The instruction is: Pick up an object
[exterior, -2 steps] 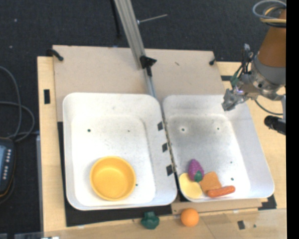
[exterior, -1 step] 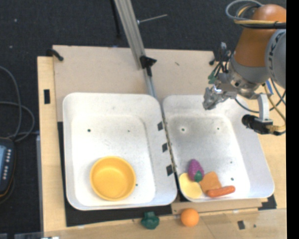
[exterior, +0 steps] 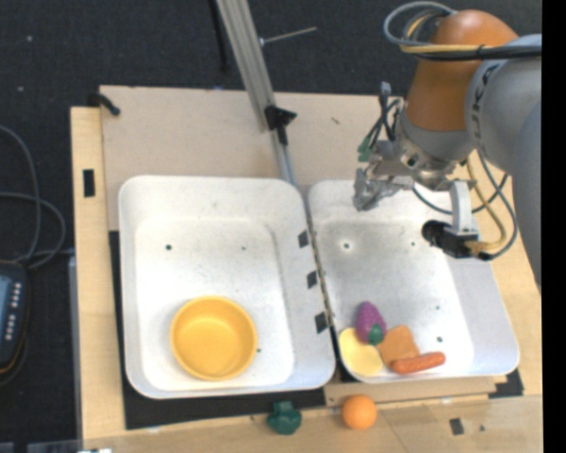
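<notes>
Two shallow white bins sat side by side on the bench (exterior: 94, 253): the left bin (exterior: 208, 206) and the right bin (exterior: 472, 319). One yellow bowl (exterior: 214, 337) stood in the left bin, down toward its 7 o'clock corner, upright and apart from the walls.

Four small things were bunched at the 6 o'clock edge of the right bin: one purple piece (exterior: 368, 319), one orange chunk (exterior: 397, 343) just beside it, one pale yellow piece (exterior: 357, 356) under and to the 9 o'clock side of those, and one red-orange carrot-shaped piece (exterior: 419, 363) lying flat along the rim. They touched or nearly touched one another.

Two more things lay outside the bins on the bench at 6 o'clock: one orange ball (exterior: 358, 411) and one dark green object (exterior: 284, 418), near each other but apart.

My gripper (exterior: 370, 192) hung over the 12 o'clock edge of the right bin, near its 11 o'clock corner. I cannot tell whether it was spread or pressed together; the tip was too small and cluttered with cables. Nothing showed between its tips.

From my gripper, the cluster of four lay at 6 o'clock, well apart, across the bare floor of the bin. The bowl lay at about 8 o'clock, farther off, across the divide.
</notes>
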